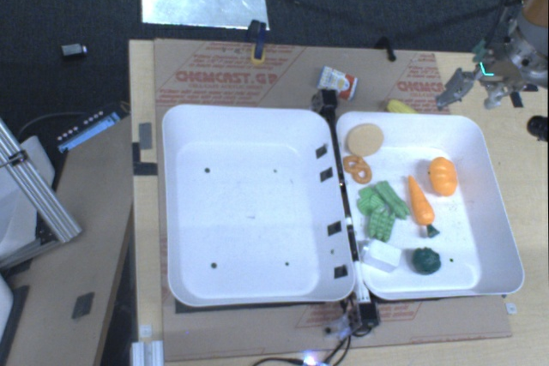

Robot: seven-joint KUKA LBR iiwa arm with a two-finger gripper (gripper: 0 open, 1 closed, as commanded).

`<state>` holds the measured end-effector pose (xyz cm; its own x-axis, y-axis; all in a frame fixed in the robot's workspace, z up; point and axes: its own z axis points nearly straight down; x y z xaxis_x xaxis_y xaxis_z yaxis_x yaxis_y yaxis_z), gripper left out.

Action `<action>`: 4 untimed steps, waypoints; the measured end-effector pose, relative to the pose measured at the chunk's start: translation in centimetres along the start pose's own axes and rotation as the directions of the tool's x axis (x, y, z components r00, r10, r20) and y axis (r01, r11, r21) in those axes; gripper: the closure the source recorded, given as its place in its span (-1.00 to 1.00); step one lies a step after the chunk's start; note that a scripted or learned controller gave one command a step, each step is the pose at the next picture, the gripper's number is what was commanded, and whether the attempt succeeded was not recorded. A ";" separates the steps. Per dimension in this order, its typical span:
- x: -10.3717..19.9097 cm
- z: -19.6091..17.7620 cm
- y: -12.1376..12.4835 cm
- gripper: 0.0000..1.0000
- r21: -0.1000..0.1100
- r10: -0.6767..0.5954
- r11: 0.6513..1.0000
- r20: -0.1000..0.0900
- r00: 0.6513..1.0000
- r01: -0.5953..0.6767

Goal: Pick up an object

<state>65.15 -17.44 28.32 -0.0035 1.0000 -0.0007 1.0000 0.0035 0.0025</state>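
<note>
hovering above the right bin's (493, 184) far right corner, the fingers (474, 90) are spread apart with nothing between them; the orange pumpkin (443, 175) and carrot (419, 200) lie well below-left of the fingers, inside that bin

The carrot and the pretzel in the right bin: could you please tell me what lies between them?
In the camera view, the green leafy pieces lie between the pretzel and the carrot, slightly below the line joining them; the rest is bare white bin floor.
</note>
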 end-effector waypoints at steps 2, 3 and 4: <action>9.1 18.4 -5.6 -1.00 0.014 0.005 1.000 -0.001 1.000 -0.005; 9.0 20.0 -10.9 -1.00 0.008 0.004 1.000 -0.002 1.000 -0.004; 9.1 18.8 -10.6 1.00 -0.001 0.002 1.000 -0.001 1.000 -0.002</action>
<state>54.61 -8.43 9.51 -0.0018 1.0000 0.0000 1.0000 0.0018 0.0034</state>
